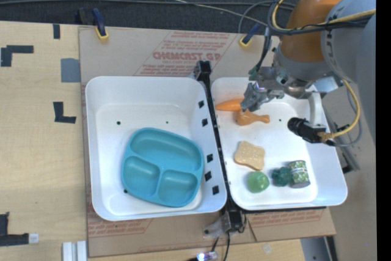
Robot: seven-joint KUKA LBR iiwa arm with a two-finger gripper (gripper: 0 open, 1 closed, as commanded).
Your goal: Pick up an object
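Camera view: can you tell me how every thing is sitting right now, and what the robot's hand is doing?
Gripper: low in the right bin, over the chicken leg.
Chicken leg: lying flat under the gripper.
Carrot: lying flat by the divider.
Bread slice: lying flat.
Green ball: resting on the bin floor.
Broccoli: touching the can.
Can: lying tipped.
Blue tray: right side up in the left bin.
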